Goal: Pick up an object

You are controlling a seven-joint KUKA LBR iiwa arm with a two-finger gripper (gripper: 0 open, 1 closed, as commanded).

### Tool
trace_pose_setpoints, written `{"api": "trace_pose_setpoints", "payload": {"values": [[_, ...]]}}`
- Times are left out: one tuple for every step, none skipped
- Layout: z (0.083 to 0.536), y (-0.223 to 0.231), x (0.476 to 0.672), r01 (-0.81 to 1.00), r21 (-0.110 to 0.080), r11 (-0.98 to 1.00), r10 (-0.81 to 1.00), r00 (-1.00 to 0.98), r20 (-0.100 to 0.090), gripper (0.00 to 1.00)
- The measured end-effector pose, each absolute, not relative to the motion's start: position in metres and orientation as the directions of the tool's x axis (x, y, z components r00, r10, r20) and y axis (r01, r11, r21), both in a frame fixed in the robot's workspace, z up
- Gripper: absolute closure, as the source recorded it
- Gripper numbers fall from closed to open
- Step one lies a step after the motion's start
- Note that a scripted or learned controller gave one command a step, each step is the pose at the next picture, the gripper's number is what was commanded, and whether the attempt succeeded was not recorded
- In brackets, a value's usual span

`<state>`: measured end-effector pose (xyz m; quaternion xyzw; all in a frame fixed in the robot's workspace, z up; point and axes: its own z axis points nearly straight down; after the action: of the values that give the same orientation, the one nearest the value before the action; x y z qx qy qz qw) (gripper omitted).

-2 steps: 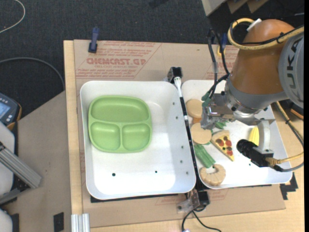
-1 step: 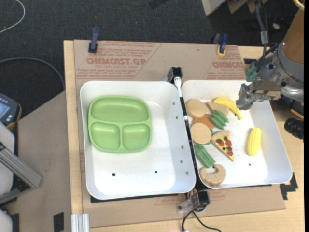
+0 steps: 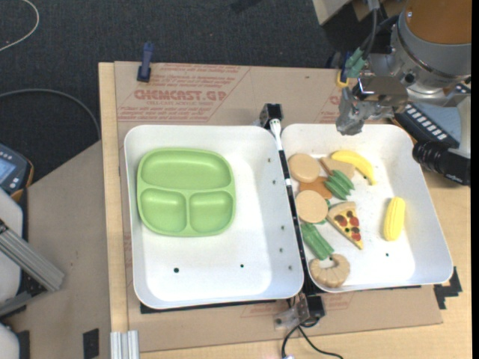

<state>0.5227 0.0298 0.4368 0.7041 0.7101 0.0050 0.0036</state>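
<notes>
Two white bins sit before me; the gripper [image 3: 350,123] hangs over the right bin's [image 3: 430,223] far edge, jaws' state I cannot tell.

A green divided plate [image 3: 185,192] with three compartments lies in the left white bin [image 3: 209,279], toward that bin's far-left part. The two bins sit side by side on a brown cardboard sheet [image 3: 224,88] printed with red lettering; the right white bin [image 3: 426,253] touches the left one along the middle seam. A black clamp [image 3: 271,114] grips the seam at the far edge, another clip [image 3: 307,309] at the near edge. A blue clip [image 3: 144,62] sits on the cardboard's far-left corner
</notes>
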Motion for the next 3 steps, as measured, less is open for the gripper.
{"api": "trace_pose_setpoints", "payload": {"values": [[0.374,-0.052,0.541,1.000,-0.007,-0.009,1.000,0.009,-0.003,1.00],[0.399,0.036,0.494,1.000,0.000,0.010,1.000,-0.010,0.004,1.00],[0.336,0.108,0.478,1.000,-0.009,0.008,1.000,-0.008,0.001,1.00]]}}
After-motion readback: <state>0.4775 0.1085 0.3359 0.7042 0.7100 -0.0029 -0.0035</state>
